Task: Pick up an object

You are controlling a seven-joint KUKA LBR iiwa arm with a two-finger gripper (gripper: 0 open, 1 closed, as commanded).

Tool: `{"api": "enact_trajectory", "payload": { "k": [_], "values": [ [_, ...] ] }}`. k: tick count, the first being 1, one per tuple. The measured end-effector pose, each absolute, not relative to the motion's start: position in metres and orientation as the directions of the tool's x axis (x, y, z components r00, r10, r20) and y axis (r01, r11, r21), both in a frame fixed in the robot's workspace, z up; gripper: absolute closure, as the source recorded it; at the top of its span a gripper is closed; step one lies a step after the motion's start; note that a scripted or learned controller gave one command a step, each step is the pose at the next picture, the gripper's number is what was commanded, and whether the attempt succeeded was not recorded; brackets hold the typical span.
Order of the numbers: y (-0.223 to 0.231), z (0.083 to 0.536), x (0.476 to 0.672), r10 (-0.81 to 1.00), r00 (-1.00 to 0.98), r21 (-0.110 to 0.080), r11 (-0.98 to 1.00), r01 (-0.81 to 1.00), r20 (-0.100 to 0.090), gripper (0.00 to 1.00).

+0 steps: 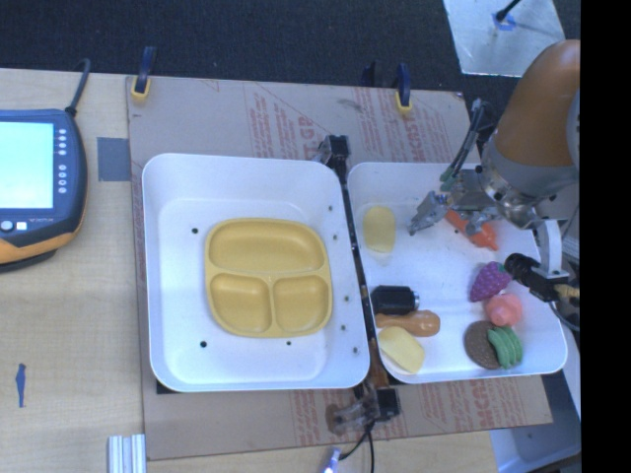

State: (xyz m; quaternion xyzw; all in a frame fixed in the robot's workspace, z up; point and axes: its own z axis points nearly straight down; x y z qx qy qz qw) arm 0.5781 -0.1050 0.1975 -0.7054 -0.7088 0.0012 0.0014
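Note:
The right bin [434, 264] holds several toy foods. A pale yellow piece [379, 230] lies at its left wall. A black block [392, 299], an orange-brown sausage shape [409, 323] and a yellow wedge [401, 350] sit near the front left. Purple grapes [490, 282], a pink piece [505, 309], a brown disc [480, 345] and a green piece [507, 345] lie at the right. My gripper [446, 212] hangs low over the bin's back right, right by a small orange-red piece [477, 231]. I cannot see whether it touches that piece.
The left bin [173, 264] holds a yellow divided plate [268, 274]. A teach pendant [30, 180] lies on the bench at far left. Clamps [141, 77] pin the cardboard at the back edge. The grey and orange arm [537, 116] covers the right bin's back right corner.

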Motion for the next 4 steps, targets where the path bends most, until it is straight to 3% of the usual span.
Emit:
{"api": "enact_trajectory", "payload": {
  "k": [1, 2, 3, 4],
  "values": [
    [-0.208, 0.244, 0.654, 1.0, -0.002, -0.001, 0.002, 1.0, -0.001, 0.0],
    [-0.21, 0.091, 0.635, 1.0, -0.005, -0.004, 0.005, 1.0, 0.0, 0.0],
    [-0.21, 0.102, 0.636, 1.0, -0.007, -0.004, 0.007, 1.0, -0.001, 1.0],
    [-0.144, 0.089, 0.652, 1.0, -0.004, -0.024, 0.005, 1.0, 0.003, 1.0]
  ]
}}
